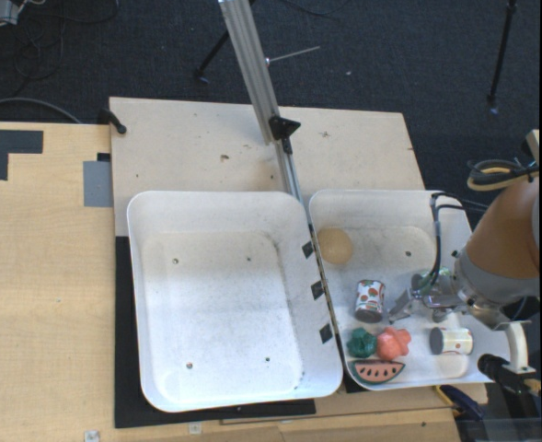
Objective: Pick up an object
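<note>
Down in the right bin (pixel 381 212), the gripper (pixel 407 304) hangs low with its fingers apart, gripping nothing. Just left of it stands a small spotted can (pixel 369 299). Nothing is picked up yet; the grab is still to do.

Even, soft overhead light; faint shadows, slightly grainy, no glare.

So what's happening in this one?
A grey robot arm reaches in from the right, its tool low over the right white bin. Nothing shows between its fingers. It sits beside a small patterned can. Nearby lie a tan ball, a green lump, an orange-red lump, a watermelon slice and a white cylinder.
</note>
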Controlling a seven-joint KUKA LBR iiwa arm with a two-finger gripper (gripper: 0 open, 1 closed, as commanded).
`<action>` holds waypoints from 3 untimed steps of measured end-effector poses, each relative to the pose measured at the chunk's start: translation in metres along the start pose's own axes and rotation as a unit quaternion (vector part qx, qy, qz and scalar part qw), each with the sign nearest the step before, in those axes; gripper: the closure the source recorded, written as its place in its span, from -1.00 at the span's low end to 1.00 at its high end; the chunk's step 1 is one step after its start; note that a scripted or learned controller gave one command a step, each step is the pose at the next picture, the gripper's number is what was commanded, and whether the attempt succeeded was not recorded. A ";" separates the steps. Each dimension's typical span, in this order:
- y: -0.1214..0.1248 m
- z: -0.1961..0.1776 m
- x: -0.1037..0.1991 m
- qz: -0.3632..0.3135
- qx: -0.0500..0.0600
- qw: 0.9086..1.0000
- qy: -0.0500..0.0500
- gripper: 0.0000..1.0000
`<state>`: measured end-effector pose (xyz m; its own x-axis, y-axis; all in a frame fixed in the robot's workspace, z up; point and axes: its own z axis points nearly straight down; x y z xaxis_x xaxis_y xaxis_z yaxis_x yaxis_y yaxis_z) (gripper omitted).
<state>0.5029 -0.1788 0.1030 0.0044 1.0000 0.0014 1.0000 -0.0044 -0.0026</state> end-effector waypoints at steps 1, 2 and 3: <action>0.000 0.011 0.000 0.000 0.000 1.000 0.000 -1.00; 0.000 0.001 -0.001 0.002 0.000 1.000 0.001 1.00; 0.005 -0.045 -0.009 -0.001 -0.002 1.000 -0.001 1.00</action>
<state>0.5076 -0.1875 0.1484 0.0024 1.0000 -0.0008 1.0000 -0.0024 0.0019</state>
